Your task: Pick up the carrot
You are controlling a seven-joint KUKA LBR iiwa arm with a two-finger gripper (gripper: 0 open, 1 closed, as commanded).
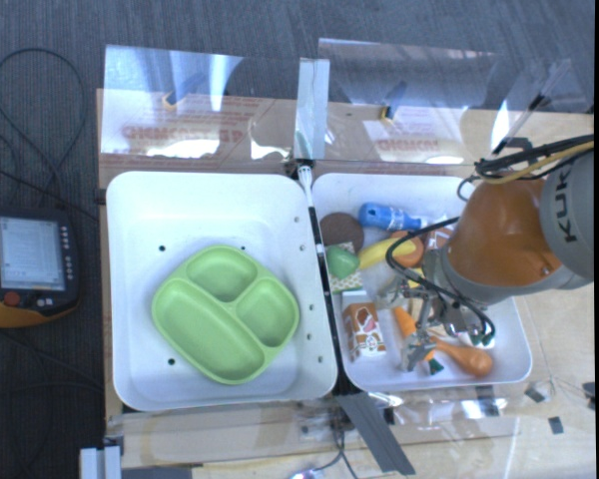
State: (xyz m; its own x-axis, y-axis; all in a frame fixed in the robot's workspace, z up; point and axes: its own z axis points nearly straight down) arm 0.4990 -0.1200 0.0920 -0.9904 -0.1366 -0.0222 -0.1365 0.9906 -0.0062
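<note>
We count two shallow white plastic bins: the left bin (140, 267) and the right bin (514, 352), sharing a centre wall.

In the left bin we log one item, a light green three-compartment plate (225, 312), lying flat toward 6 o'clock of the bin's middle.

In the right bin we log several items. One orange tapered carrot (461, 355) lies near the bin's 5 o'clock corner, thick end toward 3 o'clock. One blue bottle (387, 216) lies at 12 o'clock, one brown round piece (340, 232) at 10 o'clock, one green round fruit (340, 261) just at 6 o'clock of that piece, one yellow banana (384, 250) near the middle, and one orange-and-white printed packet (363, 329) at 7 o'clock.

The one grey-and-orange arm (504, 233) reaches in from 3 o'clock. Its gripper (419, 342) is low in the bin, at the carrot's 9 o'clock end. We cannot tell its opening state; cables clutter it.
</note>
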